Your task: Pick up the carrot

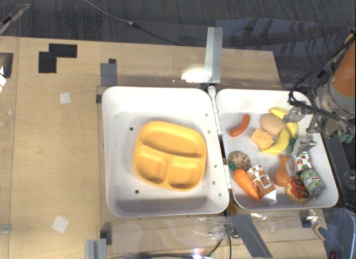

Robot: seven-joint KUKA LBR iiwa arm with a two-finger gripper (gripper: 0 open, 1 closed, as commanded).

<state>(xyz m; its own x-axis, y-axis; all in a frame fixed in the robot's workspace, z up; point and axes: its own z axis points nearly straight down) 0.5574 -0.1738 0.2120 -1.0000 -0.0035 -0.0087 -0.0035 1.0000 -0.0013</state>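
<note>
Pale wooden desk [50, 157] is carrying two white bins; the carrot [245, 183] is lying in the right bin [334, 199]. Pincer [303, 132] is hovering there, its state unclear.

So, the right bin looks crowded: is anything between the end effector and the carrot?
Yes. The end effector is near the bin's right side; the carrot lies front-left. A small carton touches the carrot's right side, with a banana also between.

Tray [167, 155] in left bin [119, 141] — carrot [245, 182] right

Arm [340, 88] at right edge, pincer [305, 135] down.
</note>
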